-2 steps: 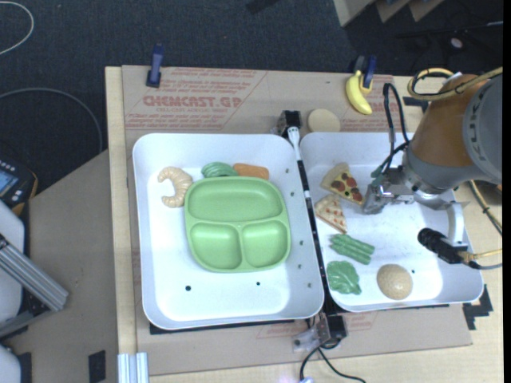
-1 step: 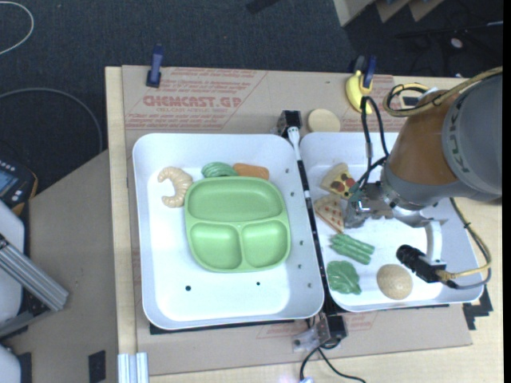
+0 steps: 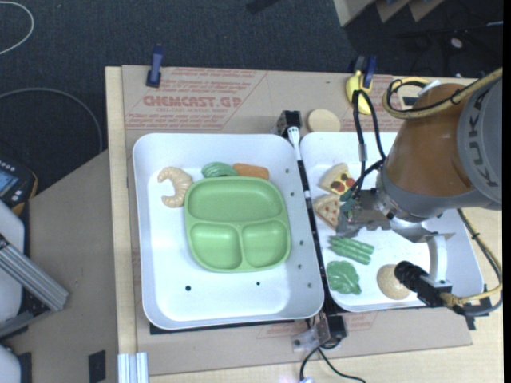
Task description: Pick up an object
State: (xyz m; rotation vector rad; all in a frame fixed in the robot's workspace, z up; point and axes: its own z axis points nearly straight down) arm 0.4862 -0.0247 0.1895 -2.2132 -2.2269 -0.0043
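My gripper hangs low over the left part of the right bin, under the arm's orange band. It sits just right of a pizza slice and just above green beans. A second pizza slice lies higher up. A leafy green piece and a tan cookie rest near the bin's front. I see nothing between the fingers.
The left bin holds a green divided tray, a croissant, a green item and an orange item. A tan disc lies on the bench behind the bins. Cables run along the right side.
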